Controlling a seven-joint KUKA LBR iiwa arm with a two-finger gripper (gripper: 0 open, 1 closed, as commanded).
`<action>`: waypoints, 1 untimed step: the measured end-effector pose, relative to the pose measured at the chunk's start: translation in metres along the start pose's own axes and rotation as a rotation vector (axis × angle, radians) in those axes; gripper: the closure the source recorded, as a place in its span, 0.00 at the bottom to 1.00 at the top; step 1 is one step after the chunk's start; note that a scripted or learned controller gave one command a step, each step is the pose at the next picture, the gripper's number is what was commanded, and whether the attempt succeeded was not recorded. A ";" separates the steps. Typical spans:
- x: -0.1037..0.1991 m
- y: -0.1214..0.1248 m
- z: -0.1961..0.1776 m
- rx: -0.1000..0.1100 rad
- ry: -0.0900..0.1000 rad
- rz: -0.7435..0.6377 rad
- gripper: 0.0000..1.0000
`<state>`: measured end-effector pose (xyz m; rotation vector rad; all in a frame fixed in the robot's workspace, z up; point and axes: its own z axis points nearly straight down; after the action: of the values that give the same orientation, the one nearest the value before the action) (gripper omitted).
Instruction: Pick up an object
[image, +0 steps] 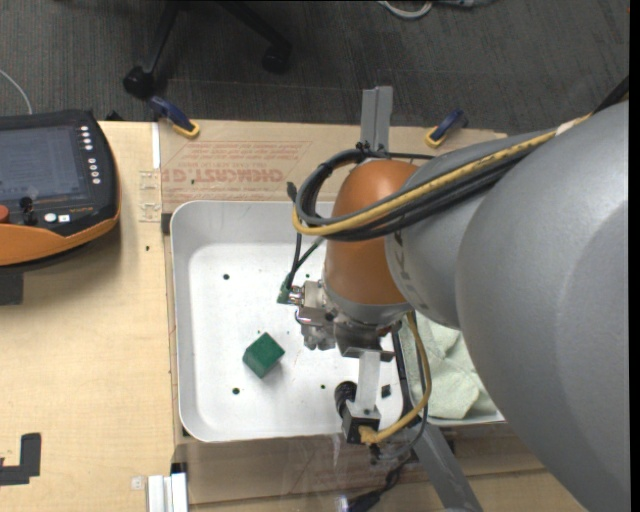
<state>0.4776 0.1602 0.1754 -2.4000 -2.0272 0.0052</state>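
**A:** Where's the small green cube at?

**B:** It's loose on the floor of the shallow white plastic bin, just camera-left of the grey arm's gripper, not touching it. Honestly can't tell if the gripper's open or closed, the wrist covers it.

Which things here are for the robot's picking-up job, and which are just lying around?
For the job: robot arm, green block in the white bin, pale green cloth on the right, maybe pickable too.

Just lying about: control tablet, clamps, cardboard sheet.
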 end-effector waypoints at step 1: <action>-0.012 0.008 0.021 0.002 0.000 -0.378 1.00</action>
<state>0.4830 0.1473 0.1541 -1.9749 -2.4403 0.0078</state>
